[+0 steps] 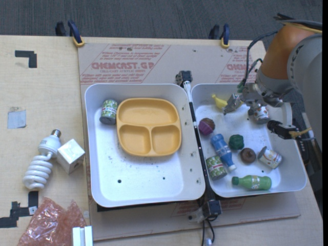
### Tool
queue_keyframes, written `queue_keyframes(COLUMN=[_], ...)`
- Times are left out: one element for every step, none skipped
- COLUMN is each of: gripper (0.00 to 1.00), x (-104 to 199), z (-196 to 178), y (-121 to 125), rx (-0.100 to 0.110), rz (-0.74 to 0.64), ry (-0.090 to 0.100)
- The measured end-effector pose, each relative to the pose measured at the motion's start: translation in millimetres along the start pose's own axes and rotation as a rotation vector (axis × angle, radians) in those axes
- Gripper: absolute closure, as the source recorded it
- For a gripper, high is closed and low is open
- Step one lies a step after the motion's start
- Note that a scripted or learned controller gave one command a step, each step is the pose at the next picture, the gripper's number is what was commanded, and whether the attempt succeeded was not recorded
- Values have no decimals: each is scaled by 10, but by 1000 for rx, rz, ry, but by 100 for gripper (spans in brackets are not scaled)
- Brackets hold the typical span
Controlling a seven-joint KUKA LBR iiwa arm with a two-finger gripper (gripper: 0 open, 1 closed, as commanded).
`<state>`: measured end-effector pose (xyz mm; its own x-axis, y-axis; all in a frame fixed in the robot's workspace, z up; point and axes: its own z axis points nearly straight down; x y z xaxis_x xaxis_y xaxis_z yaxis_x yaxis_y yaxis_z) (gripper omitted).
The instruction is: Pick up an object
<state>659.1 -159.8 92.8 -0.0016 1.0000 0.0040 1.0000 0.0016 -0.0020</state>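
Pincer (245, 102) low over back of right bin (287, 181), beside yellow banana toy (220, 102); fingers spread apart, nothing between them. Scattered across same bin: purple ball (206, 126), blue bottle (223, 150), dark green lump (236, 142), brown ring (248, 155), small tin (269, 158) on its side, green-labelled can (216, 167), green bottle (252, 182) lying flat near front wall. Left bin (143, 188) with yellow divided tray (149, 126) and another small can (108, 111) just beside tray's left edge. On bench (41, 86), left of bins: spiral bulb (41, 160) touching white cube (70, 154), red mesh bag (48, 222) at front
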Motion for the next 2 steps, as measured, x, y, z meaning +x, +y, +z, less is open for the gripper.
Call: queue_keyframes(gripper=[0,100], x=[-246,-292], z=[-5,-110], y=[-195,-197], rx=[-1,-5], rz=[-8,-7], ry=[15,3])
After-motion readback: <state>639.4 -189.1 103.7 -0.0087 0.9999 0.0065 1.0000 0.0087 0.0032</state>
